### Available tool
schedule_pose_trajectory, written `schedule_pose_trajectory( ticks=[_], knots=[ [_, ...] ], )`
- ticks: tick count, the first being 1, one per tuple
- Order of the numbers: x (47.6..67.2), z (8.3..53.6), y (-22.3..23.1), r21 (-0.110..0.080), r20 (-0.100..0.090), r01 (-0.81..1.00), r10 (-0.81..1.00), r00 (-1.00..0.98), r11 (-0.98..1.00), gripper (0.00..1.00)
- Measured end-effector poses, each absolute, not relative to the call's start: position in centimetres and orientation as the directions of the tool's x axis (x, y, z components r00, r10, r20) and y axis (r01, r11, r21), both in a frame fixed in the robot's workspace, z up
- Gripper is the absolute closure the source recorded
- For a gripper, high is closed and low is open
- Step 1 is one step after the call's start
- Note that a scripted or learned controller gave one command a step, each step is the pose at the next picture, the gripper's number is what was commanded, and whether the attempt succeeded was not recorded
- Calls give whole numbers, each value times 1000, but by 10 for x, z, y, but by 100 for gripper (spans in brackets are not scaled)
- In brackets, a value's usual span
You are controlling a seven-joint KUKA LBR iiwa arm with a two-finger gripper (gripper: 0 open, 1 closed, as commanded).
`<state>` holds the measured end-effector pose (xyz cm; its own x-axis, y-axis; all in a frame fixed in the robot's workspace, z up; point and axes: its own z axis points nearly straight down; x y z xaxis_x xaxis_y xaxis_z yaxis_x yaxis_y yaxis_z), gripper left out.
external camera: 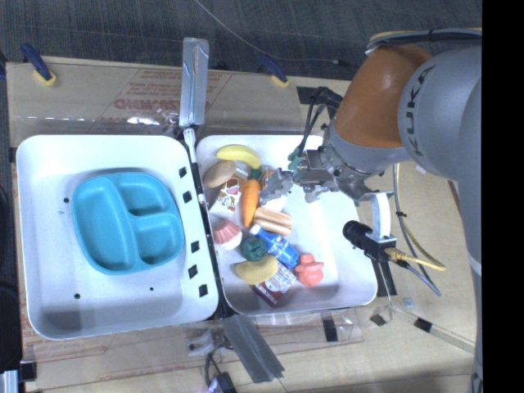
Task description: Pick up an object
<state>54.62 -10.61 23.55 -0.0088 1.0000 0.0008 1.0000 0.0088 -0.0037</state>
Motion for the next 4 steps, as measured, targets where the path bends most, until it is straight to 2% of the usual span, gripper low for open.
schedule_pose_trajectory(
  ticks=[1, 2, 3, 4],
  knots=[
    [534, 115, -98, 17, -5, 1000, 1000, -14, 15, 0],
    [637, 89, -119, -13, -1, 998, 998, 59, -59, 0],
    [638, 99, -118, -13, 0, 998, 999, 53, -53, 100],
    [617, 196, -68, 6, 1, 994, 994, 109, -109, 100]
  ],
)
